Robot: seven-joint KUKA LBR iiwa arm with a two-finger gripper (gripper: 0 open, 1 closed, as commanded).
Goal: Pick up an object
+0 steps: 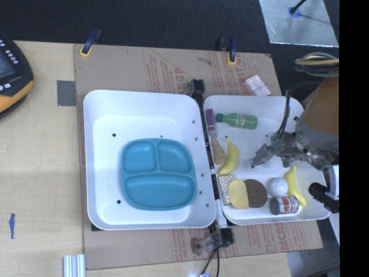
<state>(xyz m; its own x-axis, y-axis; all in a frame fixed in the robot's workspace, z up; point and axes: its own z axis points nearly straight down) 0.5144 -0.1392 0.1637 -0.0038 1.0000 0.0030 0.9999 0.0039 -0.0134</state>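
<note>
Reaching in from the right, the arm places its gripper low over the right bin. Whether the pincer is apart or together cannot be determined. A banana lies just left of the gripper, and a green bottle lies above it. A second banana, a white ball and a can lie along the lower right. The left bin holds a blue divided plate.

Even, bright overhead light. The left bin glares white, with soft shadows inside. Detail is slightly blurred throughout.
</note>
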